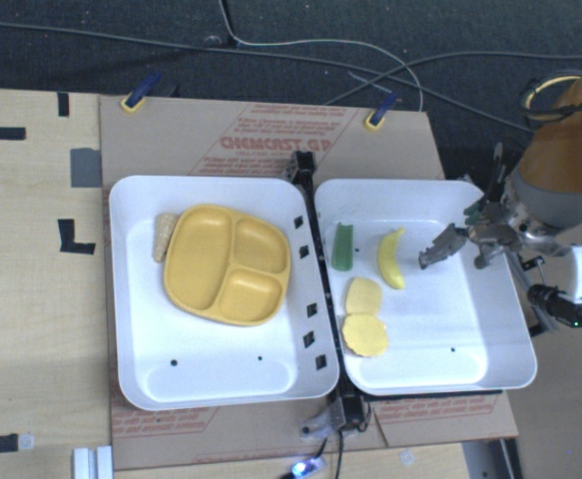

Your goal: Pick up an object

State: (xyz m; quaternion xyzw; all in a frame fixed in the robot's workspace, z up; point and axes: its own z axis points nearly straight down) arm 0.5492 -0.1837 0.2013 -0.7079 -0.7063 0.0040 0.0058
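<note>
Right bin (470, 367): green block (342, 246) upright-ish along the left wall, yellow banana (390, 258) just right of it, curved, lying roughly top-to-bottom. Below them two pale yellow round pieces (364, 315), one above the other, edges touching or overlapping. Left bin (141, 367): yellow three-compartment plate (227, 263), flat, tan piece (163, 236) tucked at its left edge.

floor (91, 28): dark carpet | bench (31, 297): pale wood (black marks)
</note>
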